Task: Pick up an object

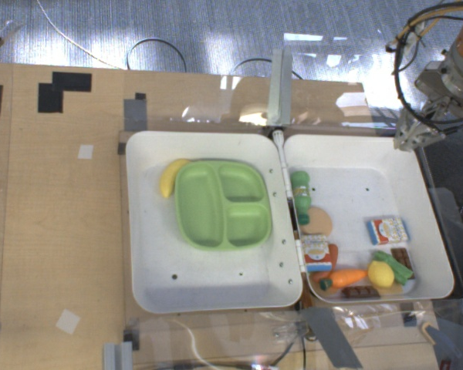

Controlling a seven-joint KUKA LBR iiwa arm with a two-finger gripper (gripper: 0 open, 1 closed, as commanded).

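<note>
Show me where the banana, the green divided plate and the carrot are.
banana (168, 179), camera view, middle of its visible curve beside the plate.
green divided plate (203, 216), camera view, floor of its large left compartment.
carrot (349, 277), camera view, middle of its orange body.

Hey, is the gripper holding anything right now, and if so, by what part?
Nothing is held. The gripper sits above the right bin's far right corner, with nothing between its fingers.

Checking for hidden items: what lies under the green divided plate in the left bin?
A banana pokes out from under the green divided plate at its upper left edge. Anything else beneath the plate is covered.
</note>
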